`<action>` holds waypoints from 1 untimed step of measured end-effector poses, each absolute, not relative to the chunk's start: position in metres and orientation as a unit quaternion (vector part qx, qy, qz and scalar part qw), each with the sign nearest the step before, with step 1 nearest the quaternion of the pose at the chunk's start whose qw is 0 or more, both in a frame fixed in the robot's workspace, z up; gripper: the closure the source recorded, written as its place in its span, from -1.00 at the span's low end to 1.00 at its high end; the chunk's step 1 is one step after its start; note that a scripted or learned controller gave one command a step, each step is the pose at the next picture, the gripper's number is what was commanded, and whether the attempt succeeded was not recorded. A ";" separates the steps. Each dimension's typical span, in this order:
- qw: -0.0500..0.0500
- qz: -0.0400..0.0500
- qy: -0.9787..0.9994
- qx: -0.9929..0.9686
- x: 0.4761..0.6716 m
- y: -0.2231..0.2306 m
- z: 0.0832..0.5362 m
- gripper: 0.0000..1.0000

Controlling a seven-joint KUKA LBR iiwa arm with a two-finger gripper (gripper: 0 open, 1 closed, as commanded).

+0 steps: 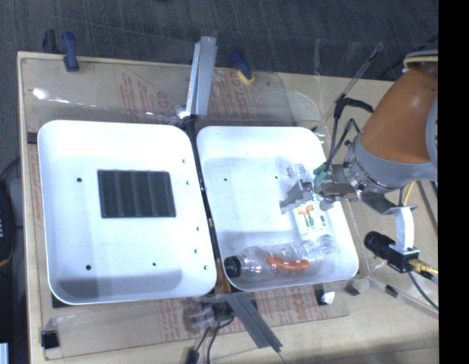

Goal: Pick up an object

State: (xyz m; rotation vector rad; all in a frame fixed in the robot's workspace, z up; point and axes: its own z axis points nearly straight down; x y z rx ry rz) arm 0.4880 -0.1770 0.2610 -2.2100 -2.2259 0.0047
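My gripper (297, 193) hangs low over the right half of the right bin (242, 146), reaching in from the right. Just below it lies a small white packet (313, 221) with orange and green print. A clear crinkled plastic piece (295, 171) sits right beside the gripper on its far side. Along the bin's near wall a clear plastic bottle (276, 261) with a black cap lies on its side, with something orange inside. In the left bin (67, 150) a flat dark ribbed panel (136, 193) lies near the middle.
The two bins meet at a dark divider (204, 203). A metal bar (202, 74) stands behind them, and blue clamps (69, 50) hold the back edge of the bench. The left part of the right bin is bare white floor.
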 end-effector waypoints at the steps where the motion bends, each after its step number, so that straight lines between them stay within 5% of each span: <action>1: 0.001 0.001 -0.737 -0.676 0.522 -0.210 0.220 -1.00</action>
